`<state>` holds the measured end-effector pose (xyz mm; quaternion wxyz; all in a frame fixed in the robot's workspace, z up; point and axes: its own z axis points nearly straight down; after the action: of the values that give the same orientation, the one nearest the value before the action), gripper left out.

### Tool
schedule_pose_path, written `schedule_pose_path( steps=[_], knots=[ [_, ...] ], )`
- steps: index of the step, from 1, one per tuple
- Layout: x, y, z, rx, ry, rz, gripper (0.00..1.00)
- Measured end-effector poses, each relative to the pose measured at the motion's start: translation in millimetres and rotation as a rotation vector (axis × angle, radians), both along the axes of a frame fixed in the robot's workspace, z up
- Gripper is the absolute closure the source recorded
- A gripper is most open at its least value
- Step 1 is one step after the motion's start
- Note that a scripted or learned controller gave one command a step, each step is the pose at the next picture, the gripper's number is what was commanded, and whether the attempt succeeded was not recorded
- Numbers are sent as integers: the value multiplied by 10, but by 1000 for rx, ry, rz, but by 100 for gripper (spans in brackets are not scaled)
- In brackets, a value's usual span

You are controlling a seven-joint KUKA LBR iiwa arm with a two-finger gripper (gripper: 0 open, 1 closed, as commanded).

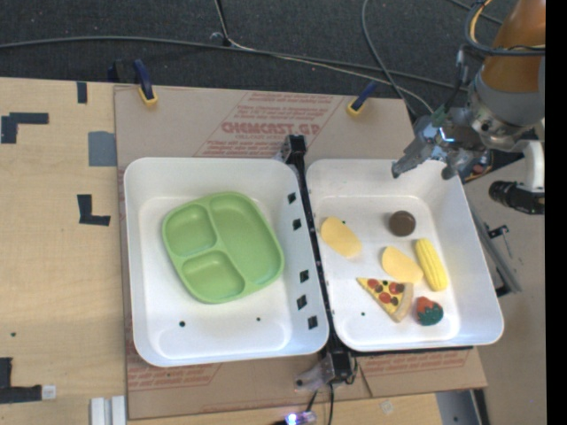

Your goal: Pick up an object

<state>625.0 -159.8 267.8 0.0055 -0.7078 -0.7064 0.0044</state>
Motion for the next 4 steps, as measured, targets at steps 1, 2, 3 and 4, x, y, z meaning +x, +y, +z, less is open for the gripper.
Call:
schedule_pose_path(
  steps=[1, 2, 3, 4],
  knots=[
    [20, 6, 82, -2, -13, 3, 0],
    [-81, 1, -504, -2, -7, 2, 0],
    [-135, 81, -1120, -1, -6, 3, 0],
    [-215, 140, -1727, -1, -7, 4, 0]
  ],
)
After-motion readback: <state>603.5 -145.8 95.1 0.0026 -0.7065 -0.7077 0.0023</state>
